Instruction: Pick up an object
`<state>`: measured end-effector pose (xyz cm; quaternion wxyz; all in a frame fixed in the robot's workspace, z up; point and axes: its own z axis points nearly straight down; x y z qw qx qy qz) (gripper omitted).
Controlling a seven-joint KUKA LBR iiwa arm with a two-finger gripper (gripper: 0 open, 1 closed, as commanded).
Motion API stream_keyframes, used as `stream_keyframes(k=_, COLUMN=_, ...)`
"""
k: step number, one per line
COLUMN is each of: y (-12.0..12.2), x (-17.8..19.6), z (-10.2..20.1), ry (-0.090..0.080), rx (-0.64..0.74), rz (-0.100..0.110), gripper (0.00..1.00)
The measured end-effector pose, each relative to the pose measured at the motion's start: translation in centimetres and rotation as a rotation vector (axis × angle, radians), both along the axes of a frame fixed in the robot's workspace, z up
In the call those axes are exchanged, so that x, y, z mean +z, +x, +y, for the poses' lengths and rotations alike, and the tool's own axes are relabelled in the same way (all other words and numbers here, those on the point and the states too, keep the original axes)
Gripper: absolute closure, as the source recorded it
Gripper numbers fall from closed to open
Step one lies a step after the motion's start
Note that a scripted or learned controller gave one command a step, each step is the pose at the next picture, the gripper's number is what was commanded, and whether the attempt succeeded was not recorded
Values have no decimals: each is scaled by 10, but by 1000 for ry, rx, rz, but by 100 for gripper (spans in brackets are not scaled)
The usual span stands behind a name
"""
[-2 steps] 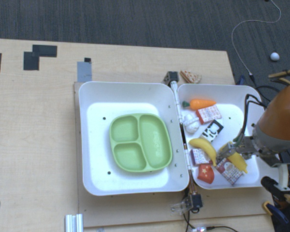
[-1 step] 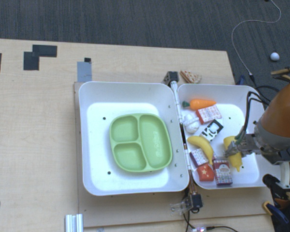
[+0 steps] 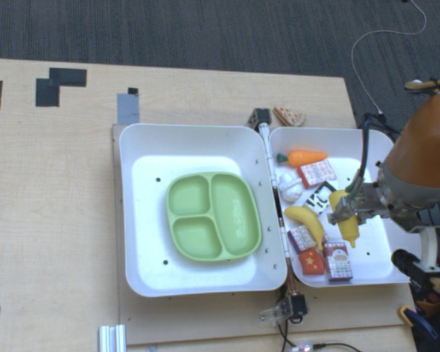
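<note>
Two shallow white bins sat side by side on the pale wooden desk. The left white bin held a light green plastic tray with three compartments, lying flat near its middle. The right white bin held a jumble of small toy foods: an orange toy carrot near the far edge, a red and white printed packet just beside it, a white rounded lump, a yellow toy banana lying at a slant, and three small red boxes close together toward the near edge. The grey arm with its orange band reached in from the right, and its gripper hung low over the right bin. A yellow object showed at the gripper's tip, touching or just under it. Whether the jaws were open, closed or gripping that yellow object could not be told.
</note>
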<state>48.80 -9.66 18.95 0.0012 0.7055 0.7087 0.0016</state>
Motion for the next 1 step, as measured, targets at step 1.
stream_keyframes(k=1, y=0, x=14, z=56, ry=0, rx=0, rz=0, gripper=100)
